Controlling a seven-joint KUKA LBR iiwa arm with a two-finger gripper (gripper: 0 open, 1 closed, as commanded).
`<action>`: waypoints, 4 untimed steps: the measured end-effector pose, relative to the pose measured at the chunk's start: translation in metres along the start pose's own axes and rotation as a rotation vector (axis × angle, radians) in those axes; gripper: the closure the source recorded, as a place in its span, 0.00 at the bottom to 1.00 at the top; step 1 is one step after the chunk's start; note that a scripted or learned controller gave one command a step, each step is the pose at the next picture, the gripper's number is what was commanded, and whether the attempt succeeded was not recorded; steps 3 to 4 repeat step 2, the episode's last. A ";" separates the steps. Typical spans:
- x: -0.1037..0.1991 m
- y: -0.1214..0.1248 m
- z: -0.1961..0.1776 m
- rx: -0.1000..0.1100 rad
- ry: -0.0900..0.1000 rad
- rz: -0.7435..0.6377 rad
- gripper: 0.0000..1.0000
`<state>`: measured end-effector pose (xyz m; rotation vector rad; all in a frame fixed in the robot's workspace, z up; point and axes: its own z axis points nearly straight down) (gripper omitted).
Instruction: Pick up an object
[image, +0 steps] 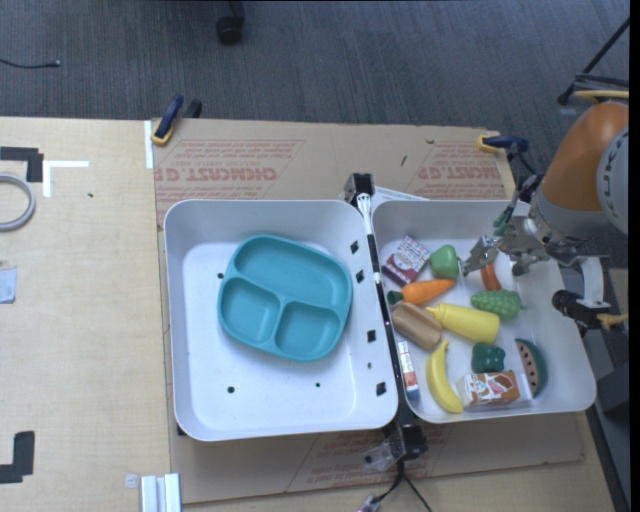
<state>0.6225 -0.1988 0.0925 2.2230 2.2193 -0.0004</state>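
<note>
**Over the right bin, nothing in my pincer yet**

Starting at the left of the frame, the counter (80, 330) is bare board with a few black tape marks. Next comes the left bin (195, 400), which holds one thing: a teal divided plate (285, 297), lying flat near its middle. I judge it a poor pick, being wide and low, with little for two fingers to close on.

Past the shared wall, the right bin (570, 400) carries the crowd, toy food heaped close together. A small red-and-white packet (406, 258) lies at its upper left, with a green pepper (445, 262) just beside it. Below them sit a carrot (428, 291), a hot dog (416, 325) and a yellow corn cob (468, 320), touching or nearly so. Lower still are a banana (441, 378), a juice carton (490, 388), a dark green piece (488, 355) and a watermelon slice (530, 366).

My pincer (490, 252) hangs at the upper right of this bin, close to the pepper and above a bumpy green vegetable (497, 301). There seems to be a small orange-red piece right at its tip, but whether that is between my fingers I cannot tell. Open or closed, I cannot tell that either.
</note>
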 end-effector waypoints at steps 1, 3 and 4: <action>0.000 0.000 -0.010 -0.002 -0.001 0.002 1.00; 0.062 -0.021 -0.122 -0.001 0.000 -0.003 1.00; 0.062 -0.021 -0.122 -0.001 0.000 -0.003 1.00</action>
